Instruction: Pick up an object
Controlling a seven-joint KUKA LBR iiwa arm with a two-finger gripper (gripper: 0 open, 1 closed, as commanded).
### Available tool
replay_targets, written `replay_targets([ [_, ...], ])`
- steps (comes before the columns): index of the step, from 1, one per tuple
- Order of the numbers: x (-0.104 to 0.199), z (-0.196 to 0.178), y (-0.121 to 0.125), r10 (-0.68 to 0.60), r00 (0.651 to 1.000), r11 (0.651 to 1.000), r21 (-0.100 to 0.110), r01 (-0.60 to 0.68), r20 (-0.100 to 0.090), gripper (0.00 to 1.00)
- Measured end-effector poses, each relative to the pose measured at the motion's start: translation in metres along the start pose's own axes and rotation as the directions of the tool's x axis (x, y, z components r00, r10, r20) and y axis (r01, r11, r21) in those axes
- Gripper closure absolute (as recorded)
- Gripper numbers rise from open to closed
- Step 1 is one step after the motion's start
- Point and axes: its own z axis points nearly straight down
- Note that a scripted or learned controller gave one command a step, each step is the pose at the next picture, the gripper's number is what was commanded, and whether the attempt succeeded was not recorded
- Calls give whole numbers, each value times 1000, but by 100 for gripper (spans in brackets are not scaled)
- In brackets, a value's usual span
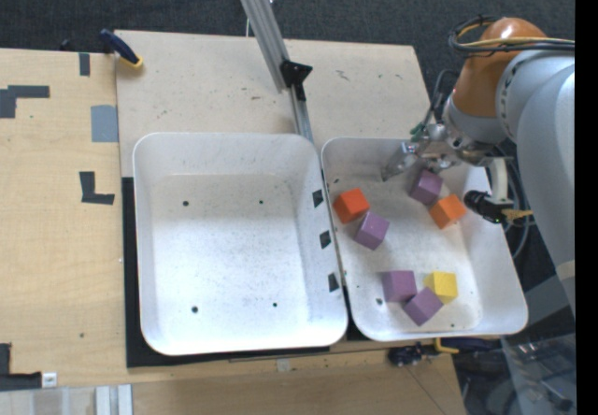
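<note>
The right bin (486,259) holds several small blocks. A purple block (427,187) lies at its far right, with an orange block (448,211) touching it. Another orange block (350,205) and a purple block (372,229) sit near the bin's left wall. Two purple blocks (399,284) (422,306) and a yellow block (445,286) cluster at the front. My gripper (418,159) hangs over the far right of this bin, just above and behind the purple block at the far right. I see nothing held in it.
The left bin (234,236) stands beside the right one, its rim touching it. A slanted metal rail (266,21) runs down to the divide between the bins. The grey arm (533,123) fills the right side.
</note>
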Motion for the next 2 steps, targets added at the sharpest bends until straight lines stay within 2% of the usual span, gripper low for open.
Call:
replay_targets([
  [1, 1, -10, 0, -2, 1000, 1000, 2, 2, -1, 100],
  [2, -5, -61, 8, 0, 1000, 1000, -4, 0, -2, 100],
])
